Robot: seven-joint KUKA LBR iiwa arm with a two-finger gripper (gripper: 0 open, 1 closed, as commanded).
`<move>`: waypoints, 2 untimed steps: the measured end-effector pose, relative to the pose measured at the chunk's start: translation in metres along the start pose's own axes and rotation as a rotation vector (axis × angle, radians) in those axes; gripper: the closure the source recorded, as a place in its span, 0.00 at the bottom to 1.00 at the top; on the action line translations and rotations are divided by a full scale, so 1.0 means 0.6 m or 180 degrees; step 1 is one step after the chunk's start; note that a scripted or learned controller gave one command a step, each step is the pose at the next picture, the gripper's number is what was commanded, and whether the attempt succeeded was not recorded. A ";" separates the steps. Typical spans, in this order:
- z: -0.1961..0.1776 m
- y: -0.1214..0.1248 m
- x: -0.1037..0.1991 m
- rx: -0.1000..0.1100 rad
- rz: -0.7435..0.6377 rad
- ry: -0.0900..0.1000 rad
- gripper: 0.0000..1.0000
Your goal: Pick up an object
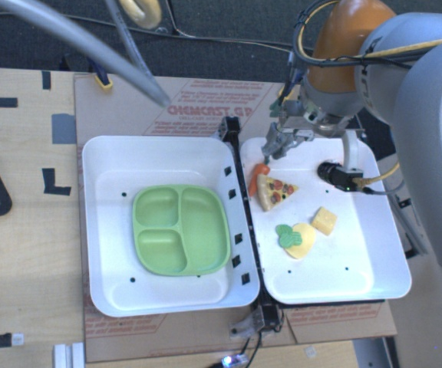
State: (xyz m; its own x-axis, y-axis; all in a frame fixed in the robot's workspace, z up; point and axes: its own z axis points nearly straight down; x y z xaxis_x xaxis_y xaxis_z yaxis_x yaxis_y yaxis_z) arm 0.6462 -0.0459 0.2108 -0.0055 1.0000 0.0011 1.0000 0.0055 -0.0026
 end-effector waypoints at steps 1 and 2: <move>-0.011 -0.008 0.100 -0.0002 -0.0004 0.0001 1.00; -0.012 -0.014 0.183 -0.0001 -0.0002 0.0000 1.00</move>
